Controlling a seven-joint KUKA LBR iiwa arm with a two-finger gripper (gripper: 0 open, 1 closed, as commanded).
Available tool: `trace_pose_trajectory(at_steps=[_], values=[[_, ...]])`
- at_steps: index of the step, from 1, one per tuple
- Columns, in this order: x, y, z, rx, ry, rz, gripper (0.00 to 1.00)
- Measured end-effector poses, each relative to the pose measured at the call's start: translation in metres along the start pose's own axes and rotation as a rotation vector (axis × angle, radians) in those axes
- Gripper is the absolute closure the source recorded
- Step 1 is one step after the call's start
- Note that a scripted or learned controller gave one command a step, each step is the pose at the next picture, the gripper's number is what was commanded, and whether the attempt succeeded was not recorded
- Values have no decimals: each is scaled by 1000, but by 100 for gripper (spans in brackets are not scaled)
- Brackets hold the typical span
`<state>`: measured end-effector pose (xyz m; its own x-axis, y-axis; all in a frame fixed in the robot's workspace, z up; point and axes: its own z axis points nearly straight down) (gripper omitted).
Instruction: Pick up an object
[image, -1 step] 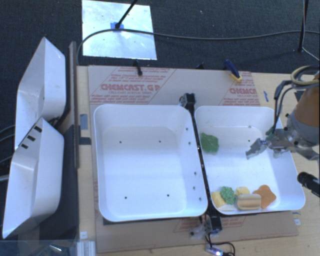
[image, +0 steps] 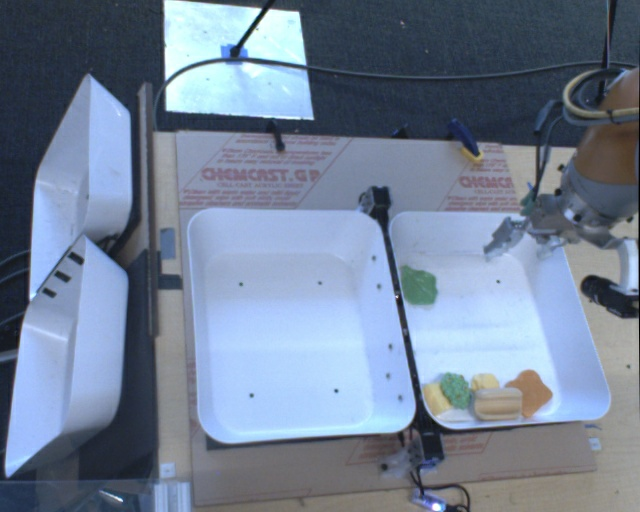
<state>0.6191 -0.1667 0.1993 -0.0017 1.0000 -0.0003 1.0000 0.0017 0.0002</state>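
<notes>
My gripper (image: 522, 243) hangs over the far right part of the right bin (image: 560, 300), its two fingers spread apart with nothing between them. A flat green piece (image: 419, 286) lies near that bin's left wall, well to the left of the gripper. Along the near wall sits a cluster: a yellow piece (image: 436, 399), a green broccoli-like piece (image: 456, 389), a small yellow piece (image: 484, 381), a tan bun (image: 497, 404) and an orange piece (image: 531, 390).
The left bin (image: 205, 300) stands beside the right one, their walls meeting at a black clip strip (image: 395, 300). Two spare white bins (image: 70, 300) lean off the bench's left side. A shiny plate (image: 238, 60) lies behind the bench.
</notes>
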Motion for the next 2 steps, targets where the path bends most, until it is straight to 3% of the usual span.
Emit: trace_pose_trajectory(at_steps=[1,2], values=[[0,0,-1,-1,0,1,0],[53,6,101,7,2,0,0]])
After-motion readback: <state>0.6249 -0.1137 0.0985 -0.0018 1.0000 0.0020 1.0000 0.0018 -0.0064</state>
